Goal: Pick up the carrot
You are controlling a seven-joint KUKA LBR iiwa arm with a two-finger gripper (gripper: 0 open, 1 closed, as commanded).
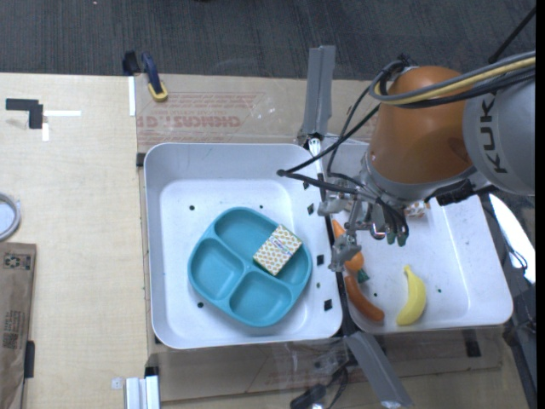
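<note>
**Gripper down on the carrot at the right bin's left edge**

You see the gripper (347,247) low over the left edge of the right bin (477,254), just beside the wall shared with the left bin (170,254). Its fingers (344,250) reach down onto an orange carrot (348,256), which shows above and below them, with a scrap of green just beneath. The fingers appear to be closed around the carrot, though the cluttered hardware about them keeps you from judging the grip with certainty. Whether the carrot is lifted clear of the bin floor, you cannot tell.

Just below the gripper, near the front-left corner of the right bin, lies a second orange piece (364,302), long and slanted. Beside it, toward the front edge, a yellow banana (412,296) curves upright, apart from the gripper.

Above, the orange band (421,126) of the arm hangs over the bin's back edge, with black cables running off it.

In the left bin, a blue divided plate (223,273) sits toward the front, and a small patterned box (278,250) rests on its right-hand back compartment.
</note>
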